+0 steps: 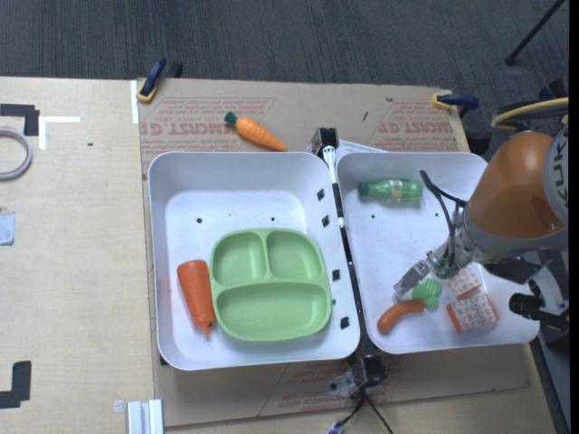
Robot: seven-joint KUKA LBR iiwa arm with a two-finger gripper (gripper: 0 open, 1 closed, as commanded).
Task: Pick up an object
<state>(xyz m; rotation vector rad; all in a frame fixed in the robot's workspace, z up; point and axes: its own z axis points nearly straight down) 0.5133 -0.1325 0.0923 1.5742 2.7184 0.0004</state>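
My gripper (418, 280) is low in the right bin (380, 242), at the end of the grey arm with its orange band (516, 193). A small green object (428, 293) lies right against the gripper's tip, partly hidden by it. Just below it is an orange-red sausage (400, 315). A red and white carton (470, 307) lies to the right of the green object. A green bottle (391, 190) lies on its side at the far end of this bin, well away from the gripper.
The left bin (181, 197) holds a green divided plate (271, 285) and an orange carrot-shaped piece (195, 294) along its left wall. A small carrot (256, 131) lies on the cardboard behind the bins. Clamps (152, 80) hold the cardboard's far corners.
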